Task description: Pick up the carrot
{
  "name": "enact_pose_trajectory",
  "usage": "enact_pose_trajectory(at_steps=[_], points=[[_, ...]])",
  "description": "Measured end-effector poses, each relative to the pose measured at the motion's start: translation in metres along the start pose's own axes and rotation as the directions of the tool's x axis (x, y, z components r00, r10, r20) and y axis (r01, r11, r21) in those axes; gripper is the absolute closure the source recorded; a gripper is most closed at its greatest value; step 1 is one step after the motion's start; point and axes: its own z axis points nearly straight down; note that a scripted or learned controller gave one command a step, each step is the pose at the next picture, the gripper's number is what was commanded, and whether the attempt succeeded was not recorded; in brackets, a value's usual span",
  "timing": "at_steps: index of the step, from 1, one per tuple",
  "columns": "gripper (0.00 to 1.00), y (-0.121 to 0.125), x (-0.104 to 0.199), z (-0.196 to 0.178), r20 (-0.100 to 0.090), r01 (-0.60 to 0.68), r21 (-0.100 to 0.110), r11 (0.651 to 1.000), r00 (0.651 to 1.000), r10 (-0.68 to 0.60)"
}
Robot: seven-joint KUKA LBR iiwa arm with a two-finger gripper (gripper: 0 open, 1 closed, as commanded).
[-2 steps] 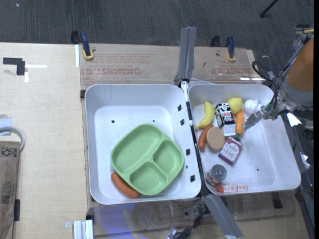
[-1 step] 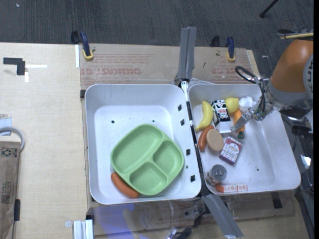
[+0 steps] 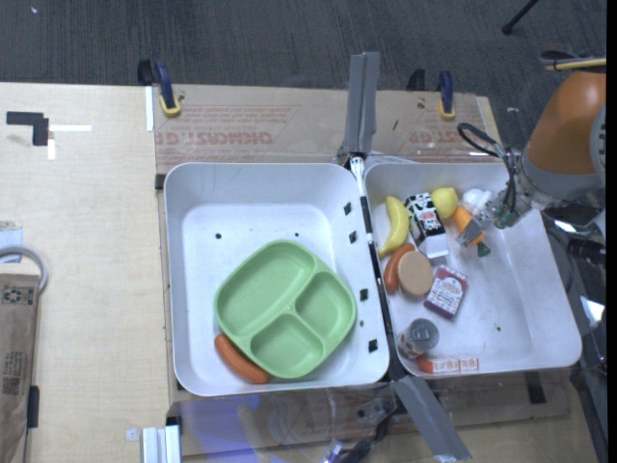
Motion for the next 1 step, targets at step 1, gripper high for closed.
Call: enact_pose_trajectory(at_steps=[1], points=[[1.00,0.0159,0.0644,-0.1600,0.002,0.079,-0.002,0.997,0.997,-0.079]])
